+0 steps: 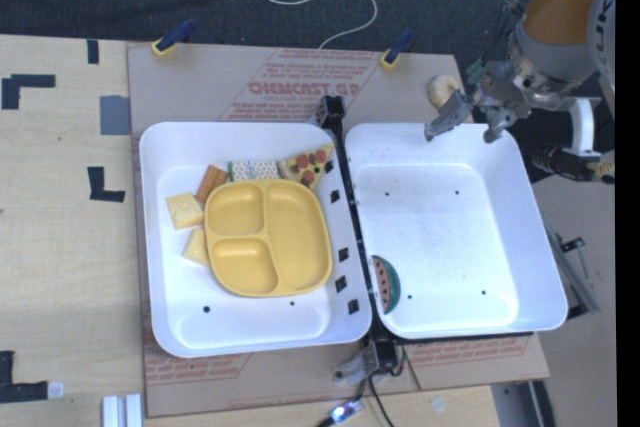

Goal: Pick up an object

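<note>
Above the far rim of the right-hand shallow white plastic bin (520,215), the two-finger gripper (468,123) hangs with its dark fingers spread apart and nothing between them. Its grey arm with the orange band (565,5) comes in from the right.

The nearest candidate for a pick is a small flat watermelon-slice piece, red with a green rind (386,281), lying in that bin against its near-left wall, well apart from the gripper. The risk there, as I judge it, is the wall: a finger descending beside so low a piece could strike the rim or the black divider (340,205) between the bins, or close above the piece and miss it.

In the left shallow white bin (165,315) a yellow plastic plate with three compartments (270,237) lies on or against several flat toy foods: pale square crackers (185,211), an orange-brown strip (210,181), and a pizza-like wedge (308,163) at the far edge. These are partly tucked under the plate, so a grasp could slide off the plate's lip or drag it along.

A small tan rounded object (442,91) sits on the board outside the bins, just beside the gripper, and could be knocked.

Red print on the brown cardboard sheet (200,85) under the bins is mirrored or upside down; I cannot read it surely.
</note>
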`<action>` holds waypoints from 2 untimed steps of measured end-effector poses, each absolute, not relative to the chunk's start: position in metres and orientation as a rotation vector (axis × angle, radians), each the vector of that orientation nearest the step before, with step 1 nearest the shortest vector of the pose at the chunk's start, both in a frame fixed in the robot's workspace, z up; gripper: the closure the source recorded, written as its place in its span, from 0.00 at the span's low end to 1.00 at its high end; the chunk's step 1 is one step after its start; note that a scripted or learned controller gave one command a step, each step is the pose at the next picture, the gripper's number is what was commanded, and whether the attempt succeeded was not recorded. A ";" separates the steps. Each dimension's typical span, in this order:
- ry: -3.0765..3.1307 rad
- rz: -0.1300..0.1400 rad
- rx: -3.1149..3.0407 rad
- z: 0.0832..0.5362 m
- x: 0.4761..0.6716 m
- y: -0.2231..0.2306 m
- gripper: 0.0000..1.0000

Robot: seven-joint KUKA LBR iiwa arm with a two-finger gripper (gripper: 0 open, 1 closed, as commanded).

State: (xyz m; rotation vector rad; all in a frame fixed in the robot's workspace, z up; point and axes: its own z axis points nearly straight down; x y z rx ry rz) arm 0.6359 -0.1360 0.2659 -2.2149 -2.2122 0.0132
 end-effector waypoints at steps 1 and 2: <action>-2.222 0.001 -2.219 0.274 0.638 -0.136 0.00; -2.220 0.007 -2.217 0.214 0.631 -0.129 0.00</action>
